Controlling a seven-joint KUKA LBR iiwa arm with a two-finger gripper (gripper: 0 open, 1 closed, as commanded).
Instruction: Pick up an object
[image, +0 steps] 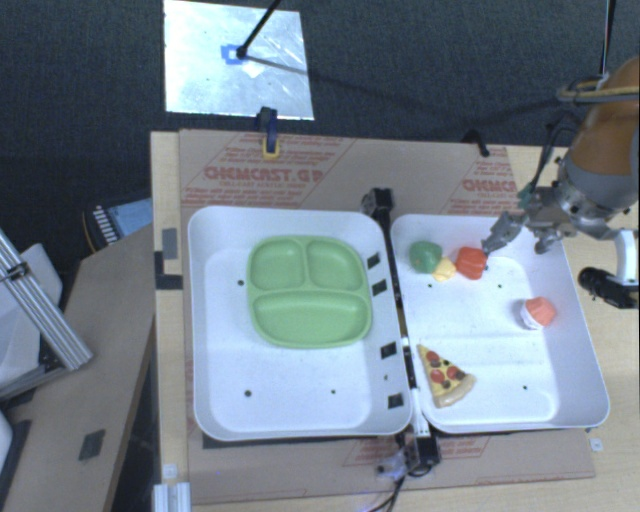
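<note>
Red toy piece (471, 263), which I judge to be the likely target because it is the object nearest to the gripper (522, 232), lies in the right bin (575, 345) toward 11 o'clock of that bin, just beside a yellow piece (443, 269) and a green piece (425, 254) on its 9 o'clock side. The gripper hangs over the far rim of the right bin, at about 1 o'clock from the red piece and close to it; two dark fingers (497, 238) are spread apart, so it looks open, and nothing is between them. The main risk, in my judgement, is crowding: the three small pieces sit very near each other, so a finger coming down may land on the yellow one or push the red one against its neighbours instead of closing around it. The red piece also looks rounded, so it could roll or slip out when the fingers close. A second risk is the bin wall, because the gripper is near the far edge and a low approach could touch the rim. A pink and white piece (537, 313) at 3 o'clock of the bin and a pizza slice (445, 375) at 7 o'clock lie well apart and seem easier to take. The left bin (215, 300) holds a green divided plate (308, 292), which is not involved.
</note>
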